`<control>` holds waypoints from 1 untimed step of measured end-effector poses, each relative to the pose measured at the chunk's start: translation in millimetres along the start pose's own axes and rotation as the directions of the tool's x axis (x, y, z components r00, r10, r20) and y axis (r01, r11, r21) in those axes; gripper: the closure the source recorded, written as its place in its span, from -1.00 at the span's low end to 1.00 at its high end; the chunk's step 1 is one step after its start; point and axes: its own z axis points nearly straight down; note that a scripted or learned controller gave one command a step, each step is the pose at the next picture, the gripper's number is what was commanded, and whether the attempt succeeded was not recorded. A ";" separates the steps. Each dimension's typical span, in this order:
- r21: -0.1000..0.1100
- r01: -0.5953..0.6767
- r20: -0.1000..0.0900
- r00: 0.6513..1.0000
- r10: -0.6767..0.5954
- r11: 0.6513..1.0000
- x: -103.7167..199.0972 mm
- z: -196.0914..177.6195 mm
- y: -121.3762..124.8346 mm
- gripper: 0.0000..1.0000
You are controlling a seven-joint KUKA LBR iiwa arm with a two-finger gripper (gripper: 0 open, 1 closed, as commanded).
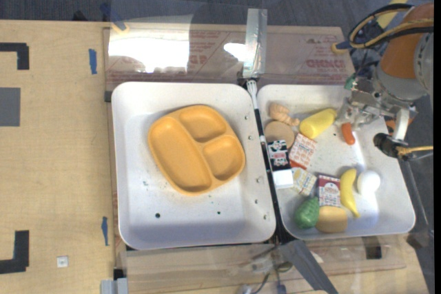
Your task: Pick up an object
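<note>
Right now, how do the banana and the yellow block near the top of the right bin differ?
The banana is slim and curved; the yellow block is thick and stubby. The banana stands nearly upright in the view, low in the right bin, beside a white egg-like ball; the block lies slanted, higher up, nearer the gripper. Both are yellow toy foods.

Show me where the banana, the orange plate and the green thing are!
banana [349, 191]: camera view, middle of its curved yellow body, right bin.
orange plate [180, 148]: camera view, floor of its long left compartment, left bin.
green thing [307, 213]: camera view, middle of its rounded top, right bin's near edge.
</note>
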 end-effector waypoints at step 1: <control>-0.012 -0.196 0.000 0.981 0.196 0.980 55.5 -102.6 0.9 1.00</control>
